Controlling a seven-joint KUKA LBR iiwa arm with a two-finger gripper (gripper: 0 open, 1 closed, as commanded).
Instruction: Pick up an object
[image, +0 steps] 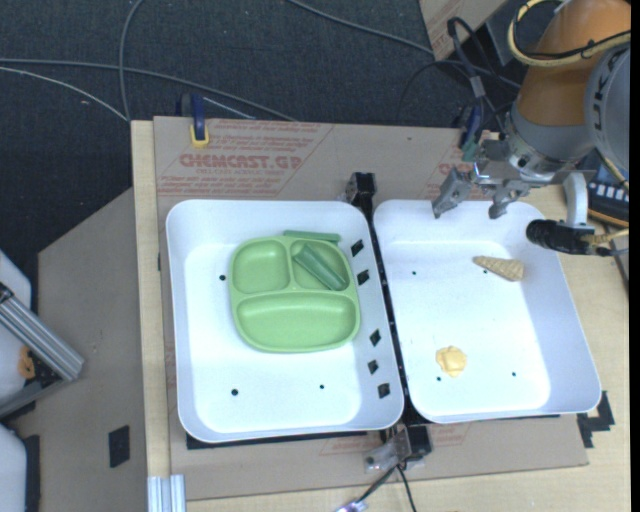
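Grey metal, my tool (469, 203): hanging over the far edge of the right bin (560, 395), fingers spread wide with nothing between them, one fingertip each side of an empty gap.

Item, nearest: a tan cone-shaped piece (499, 267), like a small ice-cream cone, lying on its side on the bin floor just in front of the tool and a little toward my arm's side. Item, further: a small yellow lump (452, 360), soft-looking, near the front of the same bin, well apart from the cone. Item, neighbouring: left bin (200, 400), holding a green divided plate (290, 320) with a darker green piece (322, 266) in its upper right compartment.

Handling note, judged: the cone is the sensible target, being closest. I would centre the tool over its thicker middle, turn the fingers to cross its long axis, descend until they straddle it just off the floor, then close gently; a grip near the narrow tip would likely let it slip out.
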